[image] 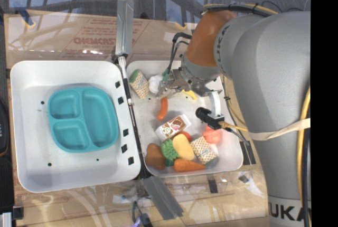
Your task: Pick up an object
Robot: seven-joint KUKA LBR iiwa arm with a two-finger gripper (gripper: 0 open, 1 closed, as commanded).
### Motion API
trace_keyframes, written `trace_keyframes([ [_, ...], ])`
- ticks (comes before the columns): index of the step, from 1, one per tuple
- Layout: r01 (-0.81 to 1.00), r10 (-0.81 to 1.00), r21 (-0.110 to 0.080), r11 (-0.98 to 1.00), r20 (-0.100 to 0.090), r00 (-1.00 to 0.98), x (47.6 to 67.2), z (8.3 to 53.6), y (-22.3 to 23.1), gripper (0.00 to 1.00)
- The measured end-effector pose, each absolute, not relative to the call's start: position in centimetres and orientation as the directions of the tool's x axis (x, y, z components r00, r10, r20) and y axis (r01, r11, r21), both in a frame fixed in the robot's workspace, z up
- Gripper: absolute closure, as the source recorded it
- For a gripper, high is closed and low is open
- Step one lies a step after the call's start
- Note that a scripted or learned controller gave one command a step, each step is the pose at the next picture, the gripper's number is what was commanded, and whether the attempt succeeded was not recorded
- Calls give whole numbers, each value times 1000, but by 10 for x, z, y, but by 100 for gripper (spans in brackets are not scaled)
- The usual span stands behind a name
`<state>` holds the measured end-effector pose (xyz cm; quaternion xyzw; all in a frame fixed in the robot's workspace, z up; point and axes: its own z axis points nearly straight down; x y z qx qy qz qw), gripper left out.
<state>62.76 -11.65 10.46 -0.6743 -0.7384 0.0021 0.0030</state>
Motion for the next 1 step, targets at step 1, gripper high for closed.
trace_keyframes([
  [1,997,997,0,72,0,-72,617,209,-82,100],
])
